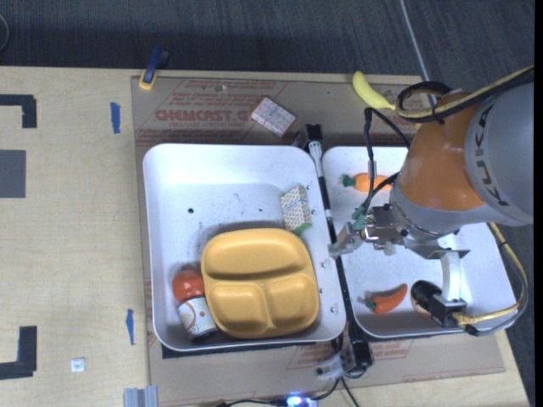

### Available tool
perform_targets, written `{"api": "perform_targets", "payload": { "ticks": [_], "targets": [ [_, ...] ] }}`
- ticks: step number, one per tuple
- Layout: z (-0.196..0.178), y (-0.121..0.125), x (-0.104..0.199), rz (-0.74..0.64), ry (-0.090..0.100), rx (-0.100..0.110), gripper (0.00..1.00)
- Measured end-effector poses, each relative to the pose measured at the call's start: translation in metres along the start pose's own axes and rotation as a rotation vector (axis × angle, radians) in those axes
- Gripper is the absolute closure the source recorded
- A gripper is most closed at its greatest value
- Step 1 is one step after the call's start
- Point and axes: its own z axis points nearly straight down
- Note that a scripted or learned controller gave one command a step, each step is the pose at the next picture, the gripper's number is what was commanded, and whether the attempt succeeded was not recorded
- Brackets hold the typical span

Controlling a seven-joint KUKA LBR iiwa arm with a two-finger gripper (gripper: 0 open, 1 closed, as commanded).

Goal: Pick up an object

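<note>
Bench (68,253): tan, carries two shallow white bins side by side. Landmark: yellow tray (259,281).

Left bin (165,227): yellow tray lies in its lower middle, three compartments facing up.
Right bin (377,308): just right of the tray, across the shared rims.
Arm (462,172): grey with orange band, over the right bin, right of the tray.
Tool (348,237): at the rim between bins, just right of the tray's upper edge. Open or shut: cannot tell.

Small can (195,316) and red ball (187,285): touching the tray's left side.
Orange pepper (386,299): right of the tray, right bin, apart from the tool.
Patterned packet (295,206): just above the tray.
Carrot (361,181): upper right of the tray.
</note>
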Motion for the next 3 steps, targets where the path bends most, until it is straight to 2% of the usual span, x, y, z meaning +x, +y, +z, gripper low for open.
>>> {"api": "perform_targets", "payload": {
  "ticks": [1,2,3],
  "targets": [
    [0.0,0.17,-0.055,0.0,-0.002,0.0,0.0],
    [0.097,0.119,-0.086,0.001,-0.001,0.001,0.0],
    [0.1,0.147,-0.11,0.0,-0.002,-0.001,0.0]
  ]
}}
